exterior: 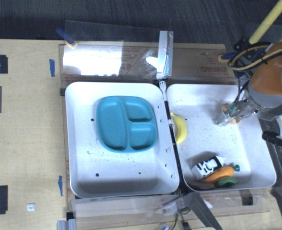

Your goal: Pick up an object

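Note:
My gripper (pixel 228 115) hangs over the upper right part of the right bin (pixel 255 143), below the grey wrist and its orange band. A yellow curved object (pixel 180 128) lies against this bin's left wall. At the bin's front edge a black-and-white object (pixel 207 166) sits beside an orange carrot-like toy with a green end (pixel 220 173), and a brown object (pixel 201 184) lies just below them. These three lie well below and slightly left of the gripper. Small orange and green specks show at the gripper's tip, too small to identify.
The left bin (pixel 78 143) holds a blue divided plate (pixel 127 123). A metal divider post (pixel 164 54) stands at the back between the bins. Cables and a yellow rod (pixel 270 18) hang at the upper right. The wooden bench (pixel 21 128) spreads out to the left.

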Controlling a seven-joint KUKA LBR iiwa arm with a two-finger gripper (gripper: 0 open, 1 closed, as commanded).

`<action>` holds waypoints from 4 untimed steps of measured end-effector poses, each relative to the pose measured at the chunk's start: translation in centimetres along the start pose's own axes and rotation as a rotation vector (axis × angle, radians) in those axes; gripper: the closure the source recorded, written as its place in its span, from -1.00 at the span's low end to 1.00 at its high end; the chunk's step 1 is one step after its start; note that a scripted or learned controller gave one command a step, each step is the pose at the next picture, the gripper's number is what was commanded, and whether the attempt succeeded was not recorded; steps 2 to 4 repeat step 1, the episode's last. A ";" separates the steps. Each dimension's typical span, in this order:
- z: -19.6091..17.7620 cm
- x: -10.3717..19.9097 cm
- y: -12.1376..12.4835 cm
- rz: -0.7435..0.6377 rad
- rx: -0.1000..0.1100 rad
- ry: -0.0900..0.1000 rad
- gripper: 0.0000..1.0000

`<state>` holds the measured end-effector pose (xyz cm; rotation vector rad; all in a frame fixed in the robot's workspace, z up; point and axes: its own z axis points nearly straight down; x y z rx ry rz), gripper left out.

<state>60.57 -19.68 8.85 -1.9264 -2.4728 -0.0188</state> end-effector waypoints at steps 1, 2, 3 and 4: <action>-3.5 -2.6 1.9 0.331 -0.005 -0.012 1.00; -3.5 -2.6 1.9 0.331 -0.005 -0.012 1.00; -3.5 -2.6 1.9 0.331 -0.005 -0.012 1.00; -3.5 -2.6 1.9 0.331 -0.005 -0.012 1.00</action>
